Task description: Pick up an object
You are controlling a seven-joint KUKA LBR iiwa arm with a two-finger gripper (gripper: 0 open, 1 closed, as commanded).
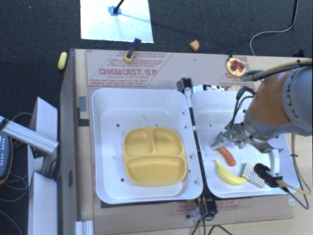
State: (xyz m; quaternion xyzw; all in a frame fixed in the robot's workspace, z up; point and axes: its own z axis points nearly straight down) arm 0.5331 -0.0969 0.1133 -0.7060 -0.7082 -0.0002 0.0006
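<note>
The gripper is hovering just above the sausage; how its jaws stand I cannot tell; it is needing a straight drop, centred on the sausage; the banana is lying just below the sausage, the bin's divider leftward, leaving room.

One camera is fixed high above the bench and looks down at a slant, from some distance. Both white bins are seen, left bin and right bin.
</note>
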